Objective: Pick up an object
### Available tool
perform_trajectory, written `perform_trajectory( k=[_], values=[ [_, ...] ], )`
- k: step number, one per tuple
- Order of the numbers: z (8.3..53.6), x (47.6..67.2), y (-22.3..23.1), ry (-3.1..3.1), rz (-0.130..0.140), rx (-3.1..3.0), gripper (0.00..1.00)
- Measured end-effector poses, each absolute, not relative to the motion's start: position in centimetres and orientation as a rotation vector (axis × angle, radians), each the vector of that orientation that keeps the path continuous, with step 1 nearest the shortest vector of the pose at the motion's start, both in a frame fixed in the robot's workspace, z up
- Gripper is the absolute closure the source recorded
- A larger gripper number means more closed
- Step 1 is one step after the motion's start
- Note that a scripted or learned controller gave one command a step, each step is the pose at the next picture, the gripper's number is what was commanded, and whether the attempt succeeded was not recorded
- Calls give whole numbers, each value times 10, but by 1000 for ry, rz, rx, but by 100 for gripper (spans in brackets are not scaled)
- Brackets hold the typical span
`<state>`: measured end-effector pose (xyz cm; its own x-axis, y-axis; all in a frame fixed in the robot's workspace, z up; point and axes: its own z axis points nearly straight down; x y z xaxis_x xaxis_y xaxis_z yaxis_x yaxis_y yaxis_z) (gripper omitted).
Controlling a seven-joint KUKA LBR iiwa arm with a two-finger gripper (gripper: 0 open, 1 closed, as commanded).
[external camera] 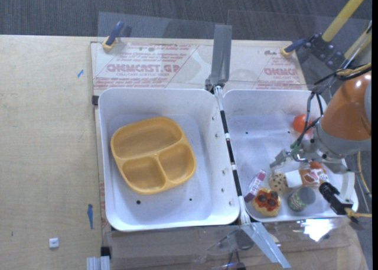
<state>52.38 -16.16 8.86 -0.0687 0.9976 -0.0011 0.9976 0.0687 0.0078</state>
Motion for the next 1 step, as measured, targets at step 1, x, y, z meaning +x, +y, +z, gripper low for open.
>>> perform_trajectory(
  k=[1],
  values=[
    [89, 507, -190, 2255, 11, 2182, 0]
  ],
)
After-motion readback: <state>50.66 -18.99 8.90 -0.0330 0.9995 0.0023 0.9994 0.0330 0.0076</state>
